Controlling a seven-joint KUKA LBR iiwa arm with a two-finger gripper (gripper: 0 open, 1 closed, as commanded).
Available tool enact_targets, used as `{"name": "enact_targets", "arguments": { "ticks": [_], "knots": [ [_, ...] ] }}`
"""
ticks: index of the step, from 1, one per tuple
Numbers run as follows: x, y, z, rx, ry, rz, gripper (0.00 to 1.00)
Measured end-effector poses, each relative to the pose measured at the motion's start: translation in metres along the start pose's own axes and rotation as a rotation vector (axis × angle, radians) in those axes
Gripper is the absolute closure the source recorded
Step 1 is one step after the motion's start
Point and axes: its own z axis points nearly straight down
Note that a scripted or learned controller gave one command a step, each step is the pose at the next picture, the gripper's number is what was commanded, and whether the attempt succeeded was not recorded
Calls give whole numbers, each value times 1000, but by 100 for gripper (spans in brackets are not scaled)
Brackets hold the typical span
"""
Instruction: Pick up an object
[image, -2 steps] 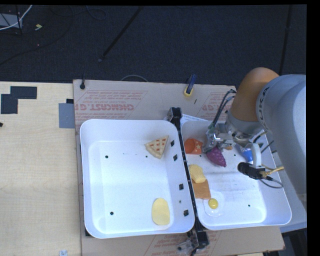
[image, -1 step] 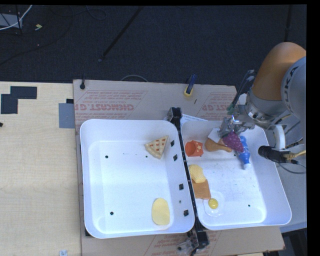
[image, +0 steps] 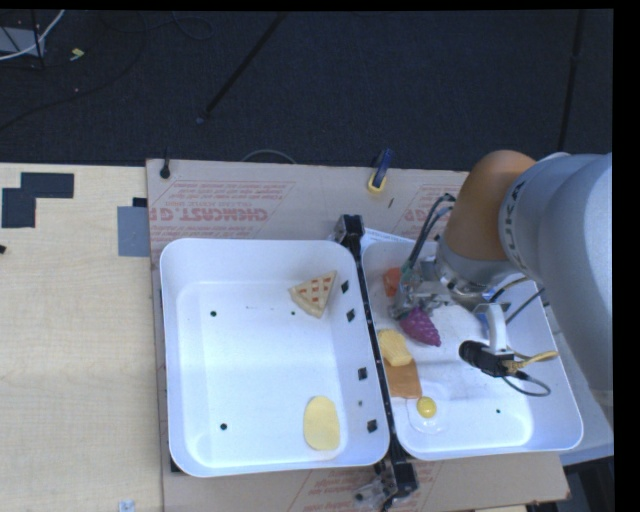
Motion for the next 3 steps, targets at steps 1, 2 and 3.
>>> {"name": "enact_targets", "arguments": {
  "ticks": [1,2,3],
  "knots": [
    [0,-20,-41,0,0,4,100],
    [2,-27,-16,3,0,4,100],
    [39,-68,-107,-2,1,-1,100]
  ]
}}
